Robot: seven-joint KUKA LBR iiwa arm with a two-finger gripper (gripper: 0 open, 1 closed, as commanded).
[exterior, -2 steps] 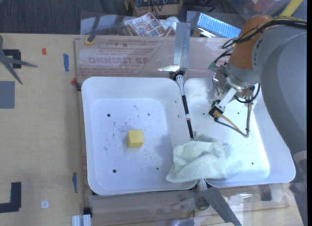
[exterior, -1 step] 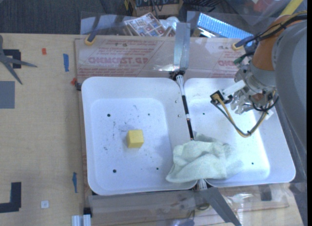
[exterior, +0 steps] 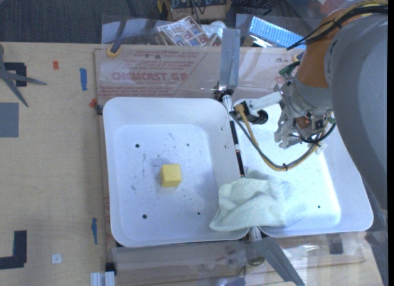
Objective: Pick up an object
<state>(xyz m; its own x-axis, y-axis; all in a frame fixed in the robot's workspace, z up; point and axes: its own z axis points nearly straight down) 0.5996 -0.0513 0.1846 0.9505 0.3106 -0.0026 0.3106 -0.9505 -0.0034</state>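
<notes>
Pale wood forms the bench [exterior: 49, 174], on which two shallow white plastic bins are set side by side. A small yellow cube [exterior: 170, 175] is seen near the middle of the scuffed left bin [exterior: 123, 124]. A soft, crumpled pale-green cloth [exterior: 255, 203] is draped across the divide into the right bin [exterior: 326, 217]. Above that bin the gripper [exterior: 295, 132] is hung, tangled in cables; its state cannot be made out.
</notes>
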